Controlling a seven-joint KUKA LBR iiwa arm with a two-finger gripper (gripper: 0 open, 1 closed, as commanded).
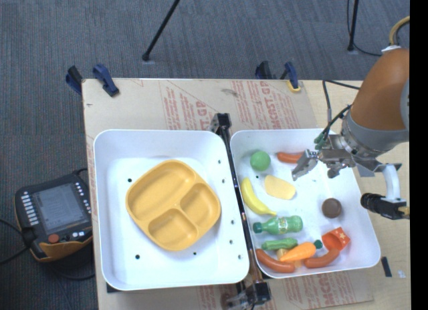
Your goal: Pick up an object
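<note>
The gripper (319, 162) hovers over the right bin (366, 232), fingers spread apart with nothing between them. A pale yellow piece (279, 187) lies just at its 8 o'clock; a green ball (260, 160) sits at 9 o'clock. Bare bin floor shows at 6 o'clock, around a brown ball (332, 208).

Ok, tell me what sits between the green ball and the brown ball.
In the camera view, the pale yellow wedge lies between the green ball and the brown ball.
</note>
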